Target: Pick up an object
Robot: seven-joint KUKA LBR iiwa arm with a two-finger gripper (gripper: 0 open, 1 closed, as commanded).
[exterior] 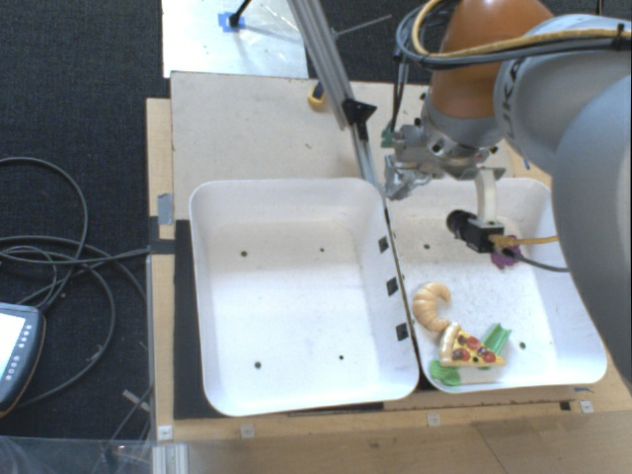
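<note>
My gripper (399, 182) hangs over the far left corner of the right bin (563, 363), close to the wall between the two bins. Nothing shows in its grasp. Toward the near side of that bin lie a tan croissant (432, 304), a toy pizza slice (472, 350) and a green leafy piece (495, 337). Another green piece (443, 372) sits by the front rim. A small purple thing (508, 257) lies mid-bin, below the wrist and partly hidden. All these objects are well in front of the gripper.
The left bin (212, 265) stands beside the right one, sharing a raised wall (393, 284). A slanted metal pole (326, 47) comes down just left of the gripper. Cables (59, 255) and a tablet (15, 349) lie off the bench at left.
</note>
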